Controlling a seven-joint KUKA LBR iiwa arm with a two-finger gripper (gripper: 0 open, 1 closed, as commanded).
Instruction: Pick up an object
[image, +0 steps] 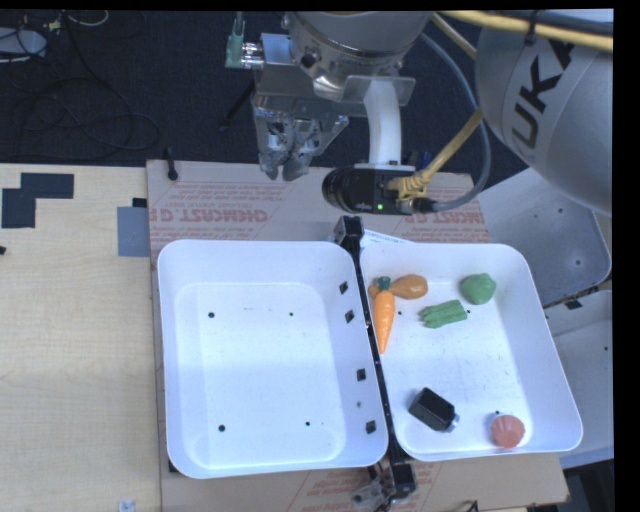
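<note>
Pre-grasp stage, nothing picked yet. The hand (292, 150) hangs high at the far side, above the cardboard sheet (230, 205) beyond the left bin (180, 300), well clear of both bins. Its fingers point down and sit close together, narrow, with nothing between them. All candidate objects lie in the right bin (540, 330): an orange carrot (382, 318) right along the divider at the bin's left edge, an orange-brown piece (409, 287) touching or just beside the carrot top, a green oblong piece (443, 314) near the middle far part, a green round piece (478, 288) to its right, a black block (433, 409) at the near side, and a reddish round piece (507, 430) in the near right corner. Judgement: the step in hand is approach and target choice. The next move calls for carrying the hand right and nearer, over the right bin, spreading the fingers, then descending on one object. The black block or the green round piece look easiest, standing apart from neighbours. The carrot is riskier since it hugs the bin wall and leaves little finger room.
</note>
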